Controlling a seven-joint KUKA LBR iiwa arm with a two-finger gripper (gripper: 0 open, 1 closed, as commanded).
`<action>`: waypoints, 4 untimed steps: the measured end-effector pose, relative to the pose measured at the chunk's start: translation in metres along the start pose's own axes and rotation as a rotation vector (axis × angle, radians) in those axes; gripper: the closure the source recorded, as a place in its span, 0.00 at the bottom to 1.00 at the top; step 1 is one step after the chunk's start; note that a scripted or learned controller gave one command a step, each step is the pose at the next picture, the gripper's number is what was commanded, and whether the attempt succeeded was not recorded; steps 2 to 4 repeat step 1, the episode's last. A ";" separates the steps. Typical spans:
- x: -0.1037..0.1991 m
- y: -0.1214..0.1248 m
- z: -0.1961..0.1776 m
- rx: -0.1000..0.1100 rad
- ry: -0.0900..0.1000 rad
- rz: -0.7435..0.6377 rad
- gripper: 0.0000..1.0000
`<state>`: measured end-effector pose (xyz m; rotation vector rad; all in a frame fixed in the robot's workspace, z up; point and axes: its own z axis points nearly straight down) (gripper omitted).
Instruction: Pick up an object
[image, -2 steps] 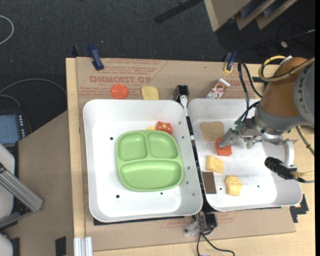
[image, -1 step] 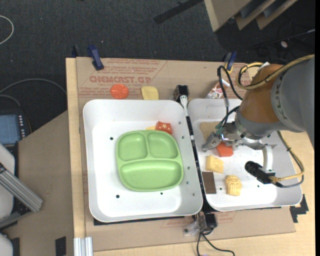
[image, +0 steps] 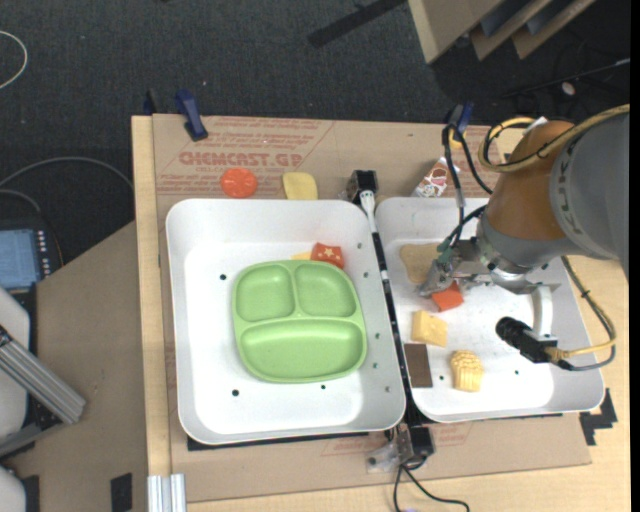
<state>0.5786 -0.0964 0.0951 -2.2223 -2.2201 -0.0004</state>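
Corn cob (image: 466, 370) lies near right bin's (image: 520, 400) front rim.

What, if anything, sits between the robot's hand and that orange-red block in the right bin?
Nothing visible does. The hand hangs right above the small orange-red block in the right white bin. The pale yellow cheese-like wedge and yellow corn cob lie nearer the camera, off to the side.

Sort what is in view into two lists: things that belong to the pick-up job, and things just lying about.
Job:
- gripper, low in the right bin
- orange block at its tip
- yellow cheese wedge
- corn cob
- tan flat piece

Lying about:
- green divided plate in the left bin
- red piece behind it
- orange disc and yellow piece on the bench
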 end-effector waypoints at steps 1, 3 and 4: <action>0.065 0.034 -0.099 -0.013 0.001 -0.009 1.00; 0.065 0.034 -0.099 -0.013 0.001 -0.009 1.00; 0.065 0.034 -0.099 -0.013 0.001 -0.009 1.00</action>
